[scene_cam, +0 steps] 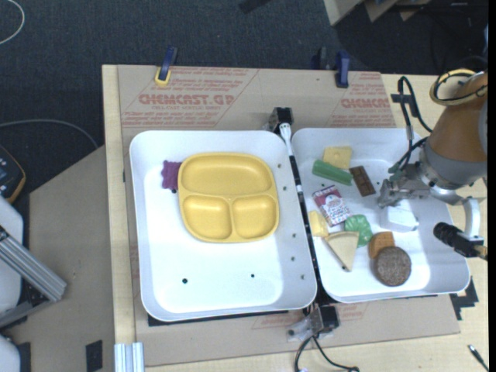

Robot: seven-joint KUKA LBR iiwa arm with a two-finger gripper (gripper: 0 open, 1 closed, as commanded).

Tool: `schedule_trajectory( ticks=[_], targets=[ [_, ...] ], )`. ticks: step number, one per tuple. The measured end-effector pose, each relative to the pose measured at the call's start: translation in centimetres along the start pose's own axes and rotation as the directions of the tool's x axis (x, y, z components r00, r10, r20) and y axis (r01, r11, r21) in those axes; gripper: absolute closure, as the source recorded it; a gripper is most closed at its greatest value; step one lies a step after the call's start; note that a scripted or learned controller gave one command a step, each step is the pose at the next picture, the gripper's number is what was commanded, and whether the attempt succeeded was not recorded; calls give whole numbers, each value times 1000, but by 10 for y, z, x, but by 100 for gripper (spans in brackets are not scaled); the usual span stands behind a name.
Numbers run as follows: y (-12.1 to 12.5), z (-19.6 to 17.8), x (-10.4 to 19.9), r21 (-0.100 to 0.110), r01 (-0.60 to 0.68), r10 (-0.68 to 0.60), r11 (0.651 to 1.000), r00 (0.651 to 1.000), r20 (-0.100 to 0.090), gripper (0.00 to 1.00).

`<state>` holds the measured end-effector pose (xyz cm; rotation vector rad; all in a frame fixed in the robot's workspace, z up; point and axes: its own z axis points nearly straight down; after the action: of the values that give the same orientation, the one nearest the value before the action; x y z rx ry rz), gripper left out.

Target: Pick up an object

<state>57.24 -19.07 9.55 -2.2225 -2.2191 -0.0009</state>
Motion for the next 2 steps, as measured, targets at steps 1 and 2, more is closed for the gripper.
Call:
schedule_trajectory(
  ticks=[1, 2],
  targets=[
    [4, -43, -2, -6, 2, -2, 1000, 1000, 4, 100],
    [3, -88, -8, -6, 1, -1, 1000, 1000, 4, 100]
  ],
)
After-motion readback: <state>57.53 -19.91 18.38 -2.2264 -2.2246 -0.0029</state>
